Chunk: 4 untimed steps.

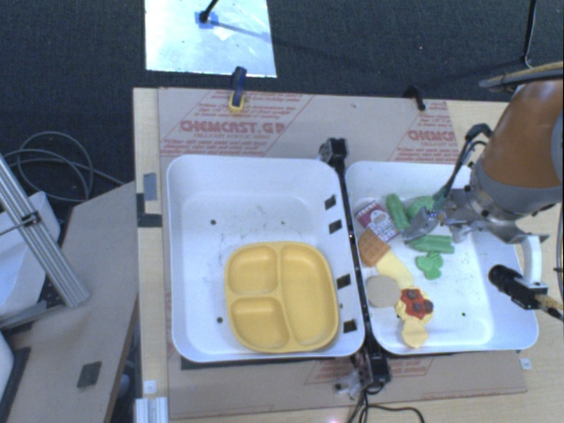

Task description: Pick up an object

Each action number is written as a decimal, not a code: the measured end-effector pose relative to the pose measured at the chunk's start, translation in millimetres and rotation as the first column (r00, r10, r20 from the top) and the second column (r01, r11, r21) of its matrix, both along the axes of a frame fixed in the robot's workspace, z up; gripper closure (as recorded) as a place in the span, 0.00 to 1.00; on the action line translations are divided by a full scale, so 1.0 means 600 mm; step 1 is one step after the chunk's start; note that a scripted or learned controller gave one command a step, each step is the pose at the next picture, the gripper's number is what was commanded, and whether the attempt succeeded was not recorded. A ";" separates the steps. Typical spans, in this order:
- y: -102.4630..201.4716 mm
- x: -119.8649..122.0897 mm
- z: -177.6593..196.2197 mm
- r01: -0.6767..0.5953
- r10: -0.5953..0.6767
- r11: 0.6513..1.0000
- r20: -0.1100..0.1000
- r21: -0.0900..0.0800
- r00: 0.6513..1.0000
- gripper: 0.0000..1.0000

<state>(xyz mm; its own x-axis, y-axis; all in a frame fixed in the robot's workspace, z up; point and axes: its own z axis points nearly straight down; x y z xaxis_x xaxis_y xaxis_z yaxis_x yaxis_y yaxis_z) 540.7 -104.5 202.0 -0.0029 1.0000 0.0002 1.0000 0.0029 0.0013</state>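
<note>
Now, from my remote seat, camera view first and last, since it is the one I have:

Arm: the grey arm with its orange band [529, 139] comes in from the right and hangs over the right bin [476, 324].

Gripper: the gripper [426, 227] sits low among the green pieces at the bin's upper middle. I cannot tell how far apart it stands, nor whether anything is in it; the metal blurs into the toys.

Nearest object: a green piece [434, 244] lies just under and beside the tip, long axis running left to right. A second green piece [397, 211] lies just to the left, tilted up and down.

Other objects: a red-and-white packet [377, 219], an orange wedge [374, 248], a tan disc [382, 291] and a yellow-and-red toy [413, 311] trail down along the divider.

Room: I judge the green cluster crowded; the bin's lower right floor is bare. The dividing wall is near on the left.

Left bin: the left bin [203, 201] holds a yellow sectioned tray [282, 296], well apart from the gripper.
</note>
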 end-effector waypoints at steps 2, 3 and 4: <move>-0.048 0.059 0.054 -0.006 0.006 1.000 0.019 -0.004 1.000 0.00; -0.170 0.035 -0.001 0.008 -0.008 1.000 -0.002 -0.004 1.000 0.00; -0.170 0.045 -0.056 0.002 -0.002 1.000 -0.001 -0.001 1.000 0.00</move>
